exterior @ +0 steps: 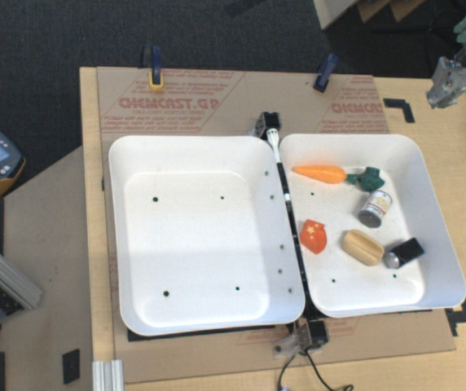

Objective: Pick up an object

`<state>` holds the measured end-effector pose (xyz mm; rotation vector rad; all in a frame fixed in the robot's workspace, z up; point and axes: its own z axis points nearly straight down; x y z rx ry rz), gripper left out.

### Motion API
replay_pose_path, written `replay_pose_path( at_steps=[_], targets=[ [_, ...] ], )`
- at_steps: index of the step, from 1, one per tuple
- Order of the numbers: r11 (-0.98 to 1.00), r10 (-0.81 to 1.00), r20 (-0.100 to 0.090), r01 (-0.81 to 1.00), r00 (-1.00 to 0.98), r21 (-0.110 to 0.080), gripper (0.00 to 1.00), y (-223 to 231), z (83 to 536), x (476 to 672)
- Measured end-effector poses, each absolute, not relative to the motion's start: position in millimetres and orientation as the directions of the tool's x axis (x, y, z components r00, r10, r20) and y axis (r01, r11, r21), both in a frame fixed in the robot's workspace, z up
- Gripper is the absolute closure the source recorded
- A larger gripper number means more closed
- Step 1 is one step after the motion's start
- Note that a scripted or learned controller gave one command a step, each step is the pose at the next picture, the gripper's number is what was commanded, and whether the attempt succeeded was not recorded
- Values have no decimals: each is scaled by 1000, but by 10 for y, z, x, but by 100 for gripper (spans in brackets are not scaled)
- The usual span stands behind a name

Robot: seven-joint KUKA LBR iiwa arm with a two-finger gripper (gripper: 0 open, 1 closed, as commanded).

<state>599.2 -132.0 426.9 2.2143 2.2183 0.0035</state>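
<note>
Five objects crowd the right bin (433, 218): carrot (320, 173), tomato (314, 236), can (374, 208), bread roll (363, 248), black piece (404, 252)

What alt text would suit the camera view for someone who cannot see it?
Two shallow white bins sit side by side on a bench; the right bin holds an orange carrot with a green top, a small grey can, a red strawberry-like toy, a tan wooden cylinder and a black block. The grey gripper hangs at upper right.

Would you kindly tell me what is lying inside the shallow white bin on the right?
The right-hand white bin holds an orange carrot with a green top, a small silver can, a red-orange strawberry-like toy, a tan wooden block and a black-and-silver object. Nothing visibly covers another.
</note>
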Motion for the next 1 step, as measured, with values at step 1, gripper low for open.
replay_pose_path(
  at_steps=[1],
  targets=[
    [8, 1000, -2, 1000, -8, 15, 100, -659, 5321, 6282]
  ],
)
